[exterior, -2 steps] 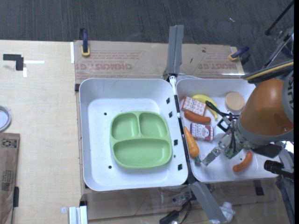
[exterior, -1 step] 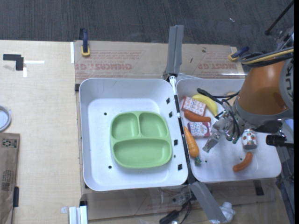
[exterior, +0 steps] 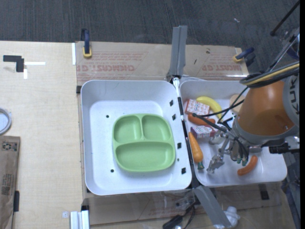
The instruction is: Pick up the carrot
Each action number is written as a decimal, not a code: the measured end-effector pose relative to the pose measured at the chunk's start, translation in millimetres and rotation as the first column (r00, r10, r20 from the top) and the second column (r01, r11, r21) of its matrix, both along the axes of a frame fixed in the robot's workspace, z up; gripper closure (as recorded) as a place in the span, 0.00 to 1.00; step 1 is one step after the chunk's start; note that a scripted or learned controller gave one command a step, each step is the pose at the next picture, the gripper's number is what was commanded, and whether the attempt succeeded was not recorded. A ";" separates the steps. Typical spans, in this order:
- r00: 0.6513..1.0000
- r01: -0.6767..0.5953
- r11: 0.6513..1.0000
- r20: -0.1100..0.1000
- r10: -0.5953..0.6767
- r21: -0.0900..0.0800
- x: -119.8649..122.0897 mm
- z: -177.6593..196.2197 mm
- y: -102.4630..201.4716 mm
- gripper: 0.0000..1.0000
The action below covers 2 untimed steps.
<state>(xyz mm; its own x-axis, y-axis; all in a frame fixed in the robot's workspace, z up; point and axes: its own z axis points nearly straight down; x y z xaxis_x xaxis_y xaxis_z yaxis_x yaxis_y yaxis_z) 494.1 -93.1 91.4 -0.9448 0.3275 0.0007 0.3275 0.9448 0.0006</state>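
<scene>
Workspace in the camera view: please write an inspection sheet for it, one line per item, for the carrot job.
Surface: two white bins side by side; left bin holds a green divided plate.
Job's things: carrot lies in the right bin, along its left wall, apart from the pincer.
Clutter: banana, red-and-white box, small sausage in the right bin.
Grippers: pincer hangs low over the right bin, nothing seen between its fingers.
Cables: black cables run to the wrist.
Surroundings: clamps, tape roll.
</scene>
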 end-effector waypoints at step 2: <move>0.994 -0.107 0.994 0.031 0.107 -0.011 34.4 15.9 -92.5 0.00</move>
<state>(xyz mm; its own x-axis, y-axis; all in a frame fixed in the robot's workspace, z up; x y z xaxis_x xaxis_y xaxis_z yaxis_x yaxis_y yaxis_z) 528.5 -185.6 107.3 -0.9740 0.2244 -0.0325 0.2245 0.9745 0.0009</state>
